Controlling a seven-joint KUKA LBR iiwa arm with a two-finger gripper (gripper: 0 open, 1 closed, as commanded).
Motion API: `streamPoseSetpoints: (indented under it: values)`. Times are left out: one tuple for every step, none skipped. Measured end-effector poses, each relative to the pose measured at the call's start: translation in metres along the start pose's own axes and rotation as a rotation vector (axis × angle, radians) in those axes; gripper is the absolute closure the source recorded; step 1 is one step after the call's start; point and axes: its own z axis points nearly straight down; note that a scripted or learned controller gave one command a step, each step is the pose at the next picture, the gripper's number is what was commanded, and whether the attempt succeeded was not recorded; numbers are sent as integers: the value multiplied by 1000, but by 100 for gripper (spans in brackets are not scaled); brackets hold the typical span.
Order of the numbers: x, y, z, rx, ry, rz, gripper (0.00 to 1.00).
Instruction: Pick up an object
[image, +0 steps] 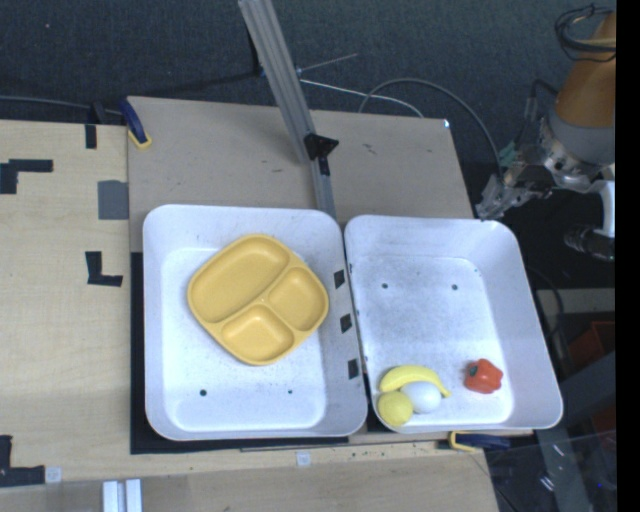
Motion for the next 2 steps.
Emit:
streamPoseSetpoints:
  values:
    - [0, 1, -41, 0, 0, 0, 100]
    - [49, 6, -34, 6, 2, -4, 100]
